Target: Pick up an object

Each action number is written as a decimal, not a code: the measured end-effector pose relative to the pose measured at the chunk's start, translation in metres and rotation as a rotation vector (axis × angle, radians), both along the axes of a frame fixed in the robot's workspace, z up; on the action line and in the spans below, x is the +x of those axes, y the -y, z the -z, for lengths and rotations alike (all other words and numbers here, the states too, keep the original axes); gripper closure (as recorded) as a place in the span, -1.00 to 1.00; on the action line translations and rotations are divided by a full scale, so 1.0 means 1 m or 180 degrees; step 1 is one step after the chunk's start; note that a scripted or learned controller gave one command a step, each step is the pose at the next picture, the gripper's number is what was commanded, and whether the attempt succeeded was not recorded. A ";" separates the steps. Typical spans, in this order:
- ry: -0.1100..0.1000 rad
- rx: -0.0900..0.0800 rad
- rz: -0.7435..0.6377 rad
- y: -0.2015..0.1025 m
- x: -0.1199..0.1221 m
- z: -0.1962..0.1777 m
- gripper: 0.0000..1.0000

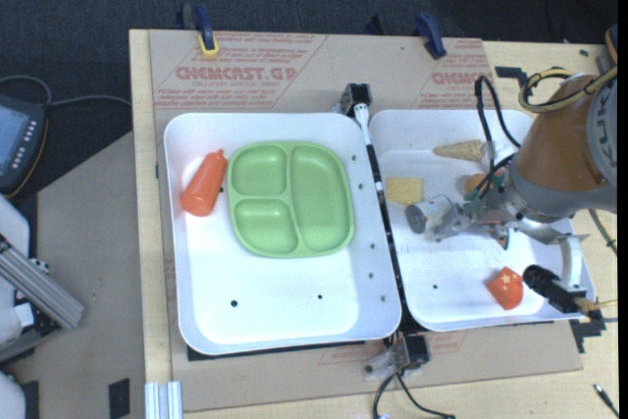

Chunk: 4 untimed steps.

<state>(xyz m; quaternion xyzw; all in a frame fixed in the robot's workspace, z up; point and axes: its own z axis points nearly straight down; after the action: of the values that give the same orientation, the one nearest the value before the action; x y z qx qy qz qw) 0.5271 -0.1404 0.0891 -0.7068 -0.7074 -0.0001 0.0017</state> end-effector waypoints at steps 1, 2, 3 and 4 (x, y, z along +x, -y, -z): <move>0.0028 -0.0021 0.0010 0.003 0.002 -0.014 1.00; 0.0025 -0.0014 -0.0001 -0.003 0.002 -0.059 1.00; 0.0027 -0.0014 -0.0002 -0.009 0.002 -0.104 1.00; 0.0027 -0.0014 -0.0001 -0.009 0.004 -0.138 1.00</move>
<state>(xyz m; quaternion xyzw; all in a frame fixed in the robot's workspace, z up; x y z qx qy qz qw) 0.5307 -0.1311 0.2272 -0.7067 -0.7075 -0.0015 -0.0029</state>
